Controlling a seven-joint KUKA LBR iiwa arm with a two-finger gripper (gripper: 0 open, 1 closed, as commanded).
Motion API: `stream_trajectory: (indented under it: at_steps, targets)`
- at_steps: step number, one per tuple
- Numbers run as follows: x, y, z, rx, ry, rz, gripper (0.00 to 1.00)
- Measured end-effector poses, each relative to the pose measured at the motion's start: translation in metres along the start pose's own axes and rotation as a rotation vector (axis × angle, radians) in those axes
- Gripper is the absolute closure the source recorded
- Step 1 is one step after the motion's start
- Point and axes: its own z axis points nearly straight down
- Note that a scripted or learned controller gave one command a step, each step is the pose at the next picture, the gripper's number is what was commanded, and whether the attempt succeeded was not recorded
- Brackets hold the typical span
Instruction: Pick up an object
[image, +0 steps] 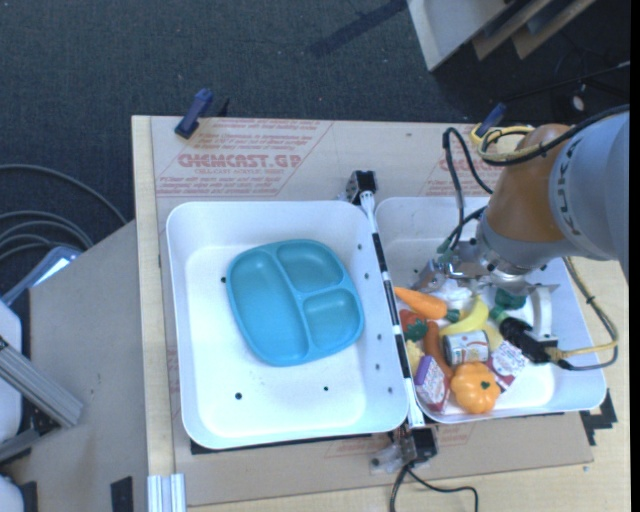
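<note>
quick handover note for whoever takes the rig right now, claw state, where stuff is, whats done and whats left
Claw: down in the right white bin, over the pile; whether it is open or shut cannot be told.
Things: orange plastic carrot, yellow banana, small tin can and orange toy pumpkin lie in the right bin. Blue divided plate lies in the left white bin.
Done: arm lowered to the pile.
Left: grasp one object and lift it.

a carrot (420, 302), banana (468, 320), small can (466, 349), orange pumpkin (474, 388) and purple packet (431, 381) lie heaped together in the right bin (574, 392), near its front left corner.
</note>
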Motion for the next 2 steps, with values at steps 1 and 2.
stream_trajectory:
  at_steps: [1,2]
  targets:
    - [0.004,-0.029,0.0,0.0,0.001,0.0,0.0]
    - [0.01,-0.079,-0.001,-0.003,0.0,0.0,0.0]
